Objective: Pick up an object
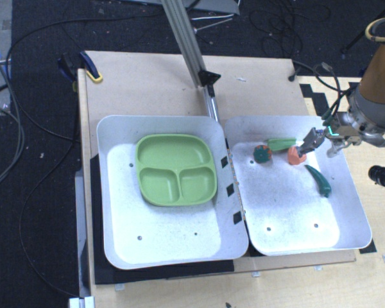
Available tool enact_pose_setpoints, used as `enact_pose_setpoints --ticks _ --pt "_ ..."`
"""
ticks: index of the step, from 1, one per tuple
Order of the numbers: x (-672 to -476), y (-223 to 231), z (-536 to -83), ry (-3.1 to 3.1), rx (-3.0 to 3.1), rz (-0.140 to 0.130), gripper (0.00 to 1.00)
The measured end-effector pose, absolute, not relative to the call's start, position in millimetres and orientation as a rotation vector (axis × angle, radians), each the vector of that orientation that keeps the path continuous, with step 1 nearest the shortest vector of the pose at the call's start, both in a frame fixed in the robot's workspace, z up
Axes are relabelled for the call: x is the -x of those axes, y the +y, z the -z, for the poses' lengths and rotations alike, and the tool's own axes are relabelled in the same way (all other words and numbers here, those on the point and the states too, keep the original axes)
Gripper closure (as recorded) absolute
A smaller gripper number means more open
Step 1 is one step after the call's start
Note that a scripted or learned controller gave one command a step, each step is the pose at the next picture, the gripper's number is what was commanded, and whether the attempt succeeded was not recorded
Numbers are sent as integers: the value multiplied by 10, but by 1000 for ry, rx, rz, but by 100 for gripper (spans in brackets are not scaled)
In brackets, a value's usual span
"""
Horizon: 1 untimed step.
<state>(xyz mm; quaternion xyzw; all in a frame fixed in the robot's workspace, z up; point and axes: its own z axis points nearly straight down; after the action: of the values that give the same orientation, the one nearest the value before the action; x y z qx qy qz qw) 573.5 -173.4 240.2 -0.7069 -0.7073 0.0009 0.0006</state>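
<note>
Gripper (326, 141): fingers spread, nothing held; orange toy (296, 157) is best straddled squarely before closing.

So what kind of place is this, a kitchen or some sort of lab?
Most likely a robotics lab, not a kitchen. Two white bins sit on a plywood bench, a robot arm reaches in, and cables trail over the dark floor.
</note>
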Motion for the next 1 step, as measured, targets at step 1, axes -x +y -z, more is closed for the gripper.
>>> enact_pose_setpoints --ticks 1 --pt "-5740 -1734 -2410 -2223 2221 -1 0"
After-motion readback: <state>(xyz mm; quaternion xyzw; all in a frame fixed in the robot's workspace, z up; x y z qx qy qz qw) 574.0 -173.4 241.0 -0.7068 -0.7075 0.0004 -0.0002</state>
